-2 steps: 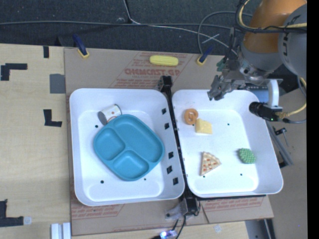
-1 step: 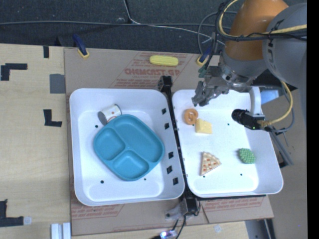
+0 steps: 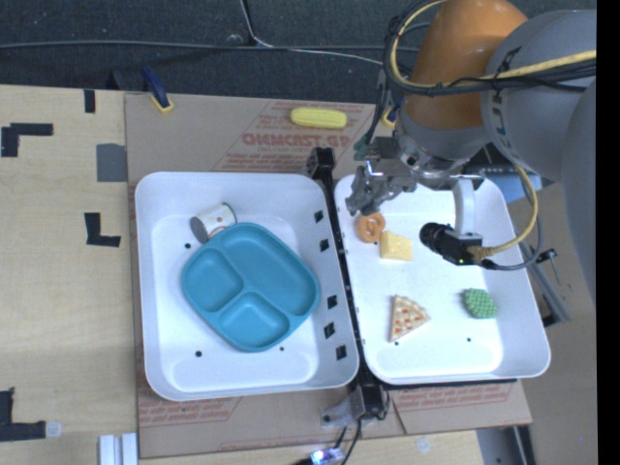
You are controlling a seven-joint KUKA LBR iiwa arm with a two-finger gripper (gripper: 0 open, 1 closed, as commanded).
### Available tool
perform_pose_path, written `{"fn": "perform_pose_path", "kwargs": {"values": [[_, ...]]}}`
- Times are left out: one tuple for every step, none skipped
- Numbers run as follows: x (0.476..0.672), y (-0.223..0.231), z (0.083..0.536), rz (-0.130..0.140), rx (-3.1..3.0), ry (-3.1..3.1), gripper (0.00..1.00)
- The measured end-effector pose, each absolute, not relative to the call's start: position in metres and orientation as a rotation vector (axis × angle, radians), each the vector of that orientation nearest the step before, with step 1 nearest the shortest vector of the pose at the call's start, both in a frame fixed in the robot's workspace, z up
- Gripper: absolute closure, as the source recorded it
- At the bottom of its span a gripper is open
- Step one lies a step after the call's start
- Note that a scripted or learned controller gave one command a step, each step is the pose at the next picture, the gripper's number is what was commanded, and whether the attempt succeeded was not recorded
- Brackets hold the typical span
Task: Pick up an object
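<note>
The gripper (image 3: 366, 194) is seen low over the right bin (image 3: 518, 352), at its far left corner. Whether it is open cannot be told. The orange ring (image 3: 370, 227) lies just below it, touching the cheese wedge (image 3: 395, 247).

Crowded right bin, roomier left bin edges

In the right bin (image 3: 523, 352) the gripper (image 3: 366, 194) hangs over the far-left corner, just above the small orange ring (image 3: 370, 227) and cheese wedge (image 3: 394, 247); the pizza slice (image 3: 407, 317) and green piece (image 3: 479, 304) lie apart, with bare floor between. The blue divided plate (image 3: 250, 285) covers the middle of the left bin (image 3: 155, 289), a tipped cup (image 3: 213, 221) touching its far edge; its near strip is bare.
</note>
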State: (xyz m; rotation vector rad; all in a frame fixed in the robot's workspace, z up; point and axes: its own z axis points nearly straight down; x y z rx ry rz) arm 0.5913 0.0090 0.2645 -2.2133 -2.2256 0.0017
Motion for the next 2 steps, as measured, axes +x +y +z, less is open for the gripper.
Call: {"fn": "perform_pose_path", "kwargs": {"values": [[0.567, 0.050, 0.257, 0.004, -2.214, -2.224, 1.00], [0.559, 0.094, 0.242, 0.004, -2.215, -2.225, 1.00]]}}
